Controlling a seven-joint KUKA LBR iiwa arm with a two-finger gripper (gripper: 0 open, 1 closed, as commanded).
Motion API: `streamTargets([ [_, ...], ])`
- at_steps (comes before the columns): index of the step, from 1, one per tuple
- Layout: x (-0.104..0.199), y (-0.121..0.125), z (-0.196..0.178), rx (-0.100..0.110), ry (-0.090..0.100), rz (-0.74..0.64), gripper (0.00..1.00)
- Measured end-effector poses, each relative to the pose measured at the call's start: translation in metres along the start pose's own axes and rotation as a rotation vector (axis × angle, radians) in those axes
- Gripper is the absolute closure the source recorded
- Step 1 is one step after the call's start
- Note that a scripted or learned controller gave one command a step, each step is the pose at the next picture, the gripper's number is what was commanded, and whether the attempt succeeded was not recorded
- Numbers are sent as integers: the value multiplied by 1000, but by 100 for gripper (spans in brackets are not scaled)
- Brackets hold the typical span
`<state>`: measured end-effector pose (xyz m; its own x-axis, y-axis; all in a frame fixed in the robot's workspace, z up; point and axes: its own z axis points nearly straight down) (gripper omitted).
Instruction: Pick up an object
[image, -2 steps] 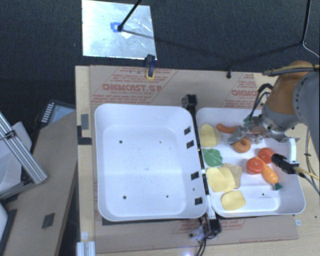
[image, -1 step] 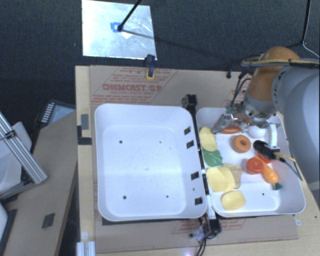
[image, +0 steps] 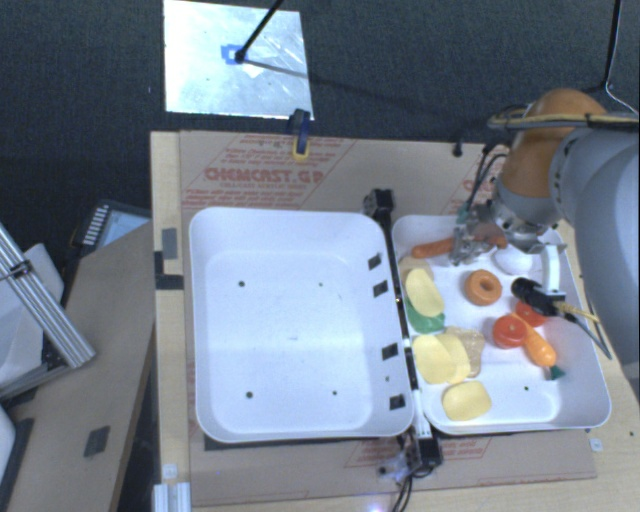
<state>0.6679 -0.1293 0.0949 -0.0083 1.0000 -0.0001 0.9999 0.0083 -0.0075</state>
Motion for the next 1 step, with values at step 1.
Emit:
streamTargets([
  [1,-21,1,-14,-11,-1,8,100],
])
